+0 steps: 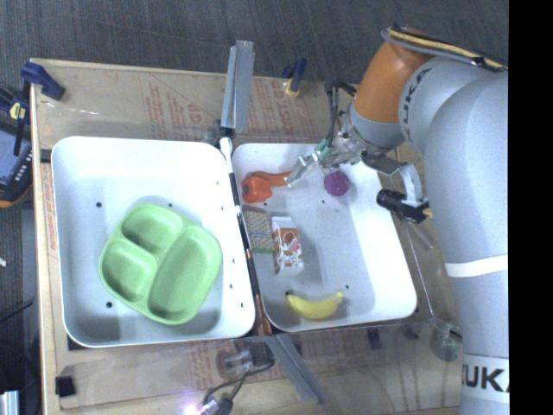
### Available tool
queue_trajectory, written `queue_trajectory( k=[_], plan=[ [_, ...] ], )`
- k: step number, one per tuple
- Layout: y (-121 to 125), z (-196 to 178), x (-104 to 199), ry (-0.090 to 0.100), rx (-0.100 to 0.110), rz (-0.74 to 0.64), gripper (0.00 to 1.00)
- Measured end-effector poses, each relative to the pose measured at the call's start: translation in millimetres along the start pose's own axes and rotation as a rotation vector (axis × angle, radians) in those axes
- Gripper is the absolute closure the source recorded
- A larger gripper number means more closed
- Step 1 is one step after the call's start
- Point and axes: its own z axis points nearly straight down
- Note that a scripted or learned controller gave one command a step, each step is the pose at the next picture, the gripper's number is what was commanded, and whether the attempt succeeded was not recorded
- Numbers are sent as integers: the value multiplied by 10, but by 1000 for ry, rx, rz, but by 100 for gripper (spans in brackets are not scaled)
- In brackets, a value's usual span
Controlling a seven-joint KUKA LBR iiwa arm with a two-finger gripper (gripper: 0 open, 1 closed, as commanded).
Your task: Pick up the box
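We're seeing the gripper (313,161) hovering near the right bin's (393,275) far wall, fingers' state impossible to tell. The box (287,244) is lying mid-bin, well apart from it, banana (315,304) nearer the bin's front edge.

Bright, even light is falling on the scene from above. The two white bins (78,158) are shining the most and looking a little washed out. Soft grey shadows are sitting under the green divided plate (162,262) and beside the banana (315,304). The big grey arm (462,188) is glowing pale along its round side. A small glare spot is sparkling at the bottom edge of the worktop (186,402). The dark floor (130,15) at the top is looking grainy. The whole picture is looking a bit soft, and small things are looking fuzzy.
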Motion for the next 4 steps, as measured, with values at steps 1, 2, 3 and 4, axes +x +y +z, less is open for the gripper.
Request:
queue_trajectory(
  k=[1, 2, 3, 4],
  plan=[
    [-44, 372, -137, 3, 3, -36, 0],
    [-43, 327, -141, 2, 0, -30, 0],
    [-232, 428, -73, 3, 3, -57, 0],
    [-38, 445, -141, 0, -1, -96, 0]
  ],
)
